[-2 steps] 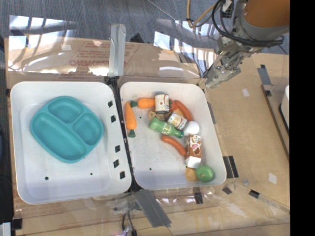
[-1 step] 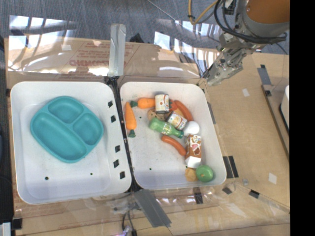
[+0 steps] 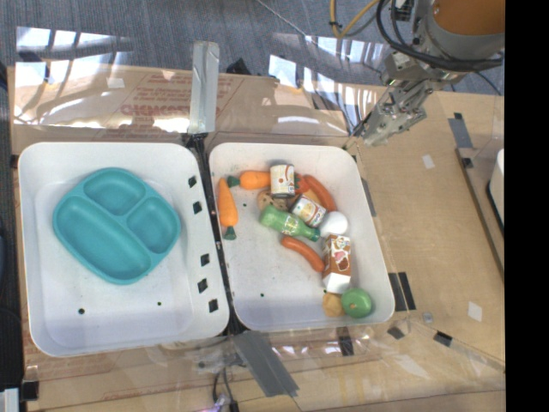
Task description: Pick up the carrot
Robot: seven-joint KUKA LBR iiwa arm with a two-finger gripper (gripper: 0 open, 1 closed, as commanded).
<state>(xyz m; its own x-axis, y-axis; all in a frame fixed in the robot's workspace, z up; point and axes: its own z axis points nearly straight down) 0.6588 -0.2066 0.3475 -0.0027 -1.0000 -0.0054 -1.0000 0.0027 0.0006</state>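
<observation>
A long orange carrot (image 3: 226,204) with a green stem end lies along the left wall of the right bin (image 3: 257,303). A shorter orange carrot-like piece (image 3: 254,179) lies just behind it, near the bin's back wall. My gripper (image 3: 375,127) hangs above the bench outside the bin's back right corner, well to the right of both carrots and apart from them. It holds nothing that I can see.
Packed in the right bin's right half are two small cans (image 3: 282,180), a green bottle (image 3: 287,223), two red sausages (image 3: 302,251), a white egg (image 3: 334,223), a carton (image 3: 337,260) and a green apple (image 3: 358,302). A teal divided plate (image 3: 116,223) lies in the left bin (image 3: 51,316).
</observation>
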